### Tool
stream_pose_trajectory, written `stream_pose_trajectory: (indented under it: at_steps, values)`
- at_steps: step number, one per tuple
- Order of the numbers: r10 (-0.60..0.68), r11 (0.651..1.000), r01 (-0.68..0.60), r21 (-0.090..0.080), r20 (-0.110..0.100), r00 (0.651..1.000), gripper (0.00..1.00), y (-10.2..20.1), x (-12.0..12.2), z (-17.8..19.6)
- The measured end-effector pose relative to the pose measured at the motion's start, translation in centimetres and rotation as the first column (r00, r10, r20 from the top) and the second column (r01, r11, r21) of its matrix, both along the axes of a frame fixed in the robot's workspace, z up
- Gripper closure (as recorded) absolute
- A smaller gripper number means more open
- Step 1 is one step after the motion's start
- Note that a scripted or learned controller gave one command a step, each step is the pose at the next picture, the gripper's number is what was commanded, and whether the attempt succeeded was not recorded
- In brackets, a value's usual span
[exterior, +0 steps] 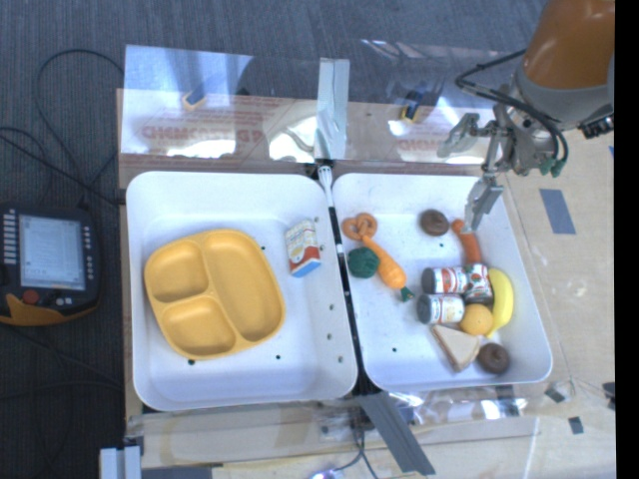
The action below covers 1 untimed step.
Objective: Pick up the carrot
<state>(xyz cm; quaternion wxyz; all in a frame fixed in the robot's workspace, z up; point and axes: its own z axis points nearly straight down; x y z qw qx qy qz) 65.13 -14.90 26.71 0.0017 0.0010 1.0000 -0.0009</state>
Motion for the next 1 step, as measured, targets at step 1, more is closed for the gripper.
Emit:
stream_pose_trajectory:
  at_steps: [1]
  values:
    - [0.045, 0.999, -0.045, 0.005, -0.016, 0.999, 0.00, 5.84, -0.17, -15.21]
